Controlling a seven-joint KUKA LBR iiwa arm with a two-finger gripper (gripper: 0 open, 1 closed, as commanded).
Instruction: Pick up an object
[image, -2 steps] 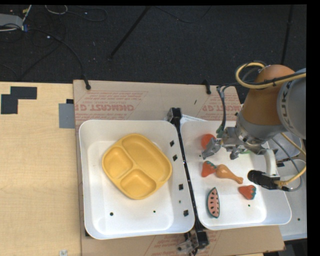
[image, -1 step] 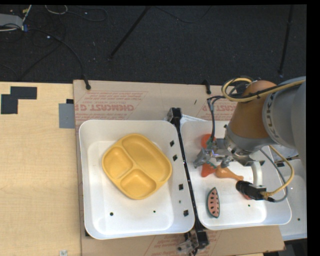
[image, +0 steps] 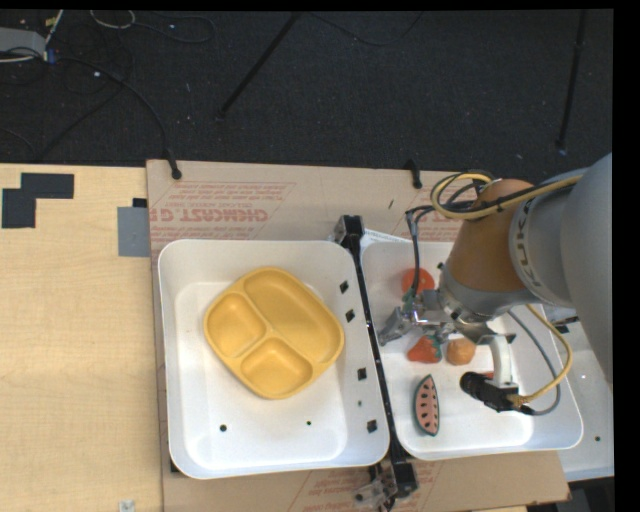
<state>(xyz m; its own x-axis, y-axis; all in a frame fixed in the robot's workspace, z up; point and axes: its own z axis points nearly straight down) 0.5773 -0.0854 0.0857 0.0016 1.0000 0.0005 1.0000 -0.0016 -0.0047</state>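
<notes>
On my feed, far left, I see bare pale bench top (image: 70, 350) with a few dark and grey patches stuck on it near the upper edge. Next comes a cardboard sheet (image: 230, 205) under the bins, printed in red; the writing is upside down from my angle and I cannot read it reliably. The left bin (image: 190, 440) holds a yellow divided plate (image: 272, 330), three compartments, lying flat and slightly turned, roughly mid-bin. A black divider (image: 365, 340) runs between the two bins. In the right bin (image: 545, 435) the gripper (image: 430, 322) is down low near the bin's centre, with the grey arm (image: 560, 240) and its orange band (image: 490, 245) above it; whether it is spread or pinching anything I cannot tell. Just beside the gripper sit small toy foods: a red piece (image: 419, 280) above, a red-orange piece (image: 424, 350) and an orange ball (image: 460, 351) touching each other below. A watermelon slice (image: 427, 405) lies apart, nearer the front wall.
</notes>
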